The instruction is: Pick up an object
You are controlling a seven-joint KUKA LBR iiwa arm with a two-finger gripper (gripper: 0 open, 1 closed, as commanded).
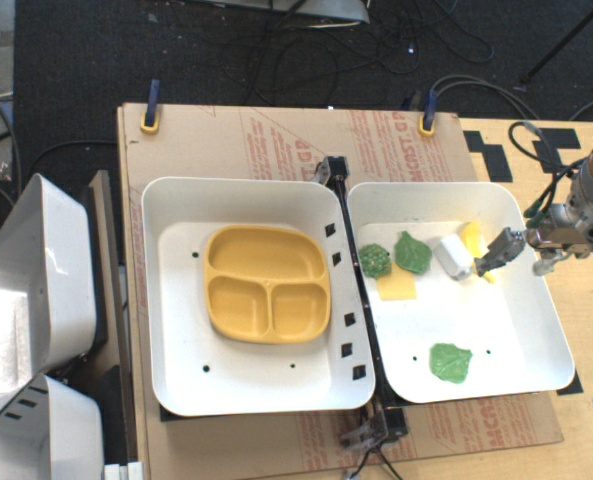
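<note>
Camera view: gripper (pixel 504 248) seen low over right bin (pixel 536 313), near its right side. Fingers cannot be told apart or together. White block (pixel 454 256) and yellow piece (pixel 471 236) found just left of gripper. Two green lumps (pixel 394 256) and flat yellow slice (pixel 397 287) placed near bin's left wall. Another green lump (pixel 450 361) set near front. Yellow tray (pixel 268 283) laid in left bin (pixel 171 298).

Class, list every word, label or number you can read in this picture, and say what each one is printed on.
Red print on the cardboard sheet under the bins: mirrored and partly covered, too faint to read.
Red print along the sheet's front edge: also unreadable.
The yellow tray and bins carry no text.
</note>
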